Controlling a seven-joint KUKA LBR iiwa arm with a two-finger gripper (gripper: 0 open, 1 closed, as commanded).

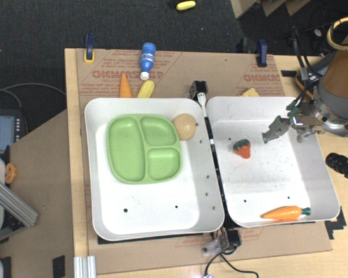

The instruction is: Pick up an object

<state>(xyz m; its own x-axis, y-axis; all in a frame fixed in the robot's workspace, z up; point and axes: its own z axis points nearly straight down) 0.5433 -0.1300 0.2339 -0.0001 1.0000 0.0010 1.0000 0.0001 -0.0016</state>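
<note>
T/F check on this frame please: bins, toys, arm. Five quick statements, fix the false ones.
1. The green divided plate lies in the left bin. True.
2. The strawberry sits on the green plate. False: it lies in the right bin, apart from the plate.
3. A carrot lies near the right bin's front edge. True.
4. The gripper holds the strawberry. False: it hangs to the strawberry's right, with nothing in it.
5. The blue and white bottle stands in the left bin. False: it lies on the board behind the bins.
</note>
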